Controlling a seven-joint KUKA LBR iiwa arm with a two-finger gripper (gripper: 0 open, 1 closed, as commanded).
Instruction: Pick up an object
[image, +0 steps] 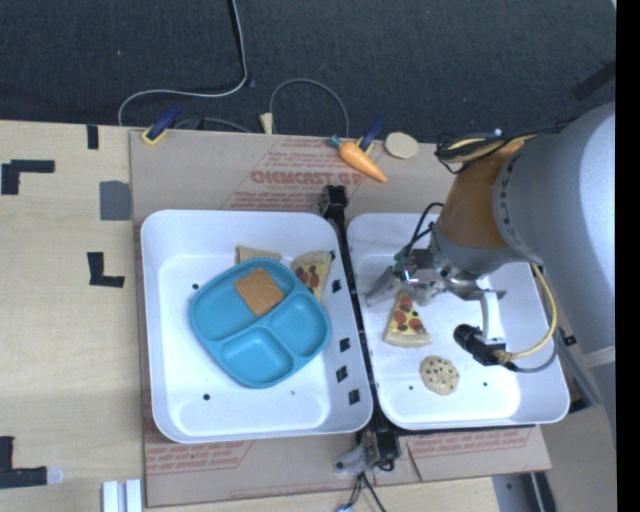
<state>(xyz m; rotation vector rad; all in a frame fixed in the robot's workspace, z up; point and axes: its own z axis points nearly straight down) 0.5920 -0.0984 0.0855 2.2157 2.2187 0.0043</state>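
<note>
A toy pizza slice (406, 321) lies in the middle of the right bin (500, 405), with a round cookie (439, 375) just below it. My gripper (398, 285) hangs low over the slice's upper end, its grey fingers (381, 291) pointing left and down. Nothing shows between them. In the left bin (160, 330) a blue divided plate (262, 324) carries a brown toast square (261, 292). A second pizza slice (314, 269) and a tan piece (257, 256) peek out behind the plate.
A toy carrot (360, 160) and a pale round disc (402, 146) rest on the cardboard behind the bins. A black divider (345, 290) runs between the bins. Cables loop at the back and beside my wrist.
</note>
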